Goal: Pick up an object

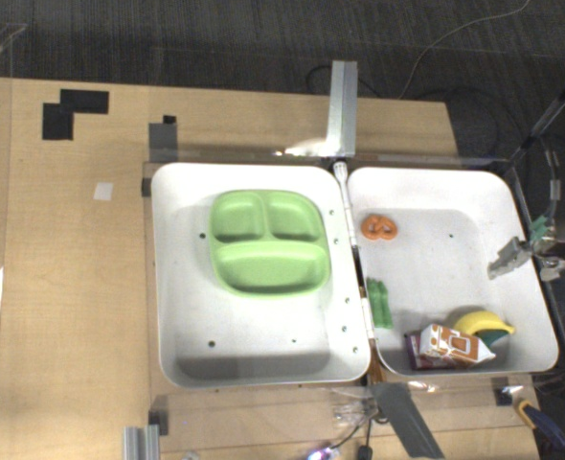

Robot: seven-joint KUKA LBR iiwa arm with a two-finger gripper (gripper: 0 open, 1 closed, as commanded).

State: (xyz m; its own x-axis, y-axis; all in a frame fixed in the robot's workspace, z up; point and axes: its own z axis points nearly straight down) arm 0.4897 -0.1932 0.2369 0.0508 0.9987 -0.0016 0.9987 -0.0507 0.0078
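My bench (62,286) — pale wood with black patches (72,111); dark carpet (215,17) beyond, a thin cable (455,32) trailing across it.

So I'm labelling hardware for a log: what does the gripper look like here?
At the right bin's right rim, the gripper shows as a pale grey metal piece ending in a slim, angled tip. Behind it sits darker hardware with a small teal-green part and thin dark cables. No markings are legible.

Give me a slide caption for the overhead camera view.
Green divided plate in left bin; pretzel, banana, carton in right.
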